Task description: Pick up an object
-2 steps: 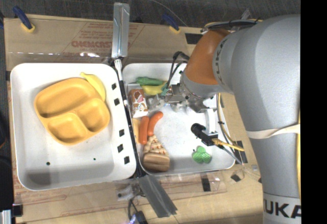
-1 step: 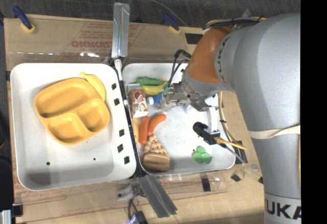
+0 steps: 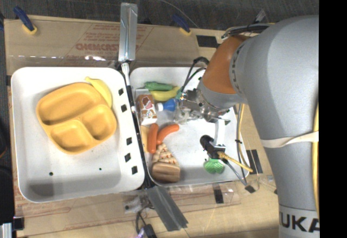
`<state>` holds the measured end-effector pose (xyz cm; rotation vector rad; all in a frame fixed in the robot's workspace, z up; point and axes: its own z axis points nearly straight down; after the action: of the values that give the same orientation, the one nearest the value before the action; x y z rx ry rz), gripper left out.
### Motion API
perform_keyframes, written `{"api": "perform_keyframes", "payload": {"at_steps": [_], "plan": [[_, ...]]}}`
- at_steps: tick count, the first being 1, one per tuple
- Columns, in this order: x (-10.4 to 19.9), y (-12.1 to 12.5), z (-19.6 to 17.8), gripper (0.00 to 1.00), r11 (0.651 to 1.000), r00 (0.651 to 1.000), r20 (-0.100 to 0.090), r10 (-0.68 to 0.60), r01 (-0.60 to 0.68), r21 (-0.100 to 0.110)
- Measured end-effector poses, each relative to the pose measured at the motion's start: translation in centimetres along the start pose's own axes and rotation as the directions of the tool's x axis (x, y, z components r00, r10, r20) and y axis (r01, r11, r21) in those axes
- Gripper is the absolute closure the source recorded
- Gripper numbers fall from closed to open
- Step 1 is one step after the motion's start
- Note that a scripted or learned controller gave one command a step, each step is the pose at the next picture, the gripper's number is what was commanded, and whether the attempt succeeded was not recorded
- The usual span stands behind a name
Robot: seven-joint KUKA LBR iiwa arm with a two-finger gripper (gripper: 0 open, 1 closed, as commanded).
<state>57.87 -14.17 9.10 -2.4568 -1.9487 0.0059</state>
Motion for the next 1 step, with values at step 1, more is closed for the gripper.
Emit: {"api": "perform_keyframes", "payload": {"at_steps": [1], "plan": [[0.03, 0.01, -0.02, 0.00, 1.000, 1.000, 0.000, -0.001, 0.001, 0.000]]}}
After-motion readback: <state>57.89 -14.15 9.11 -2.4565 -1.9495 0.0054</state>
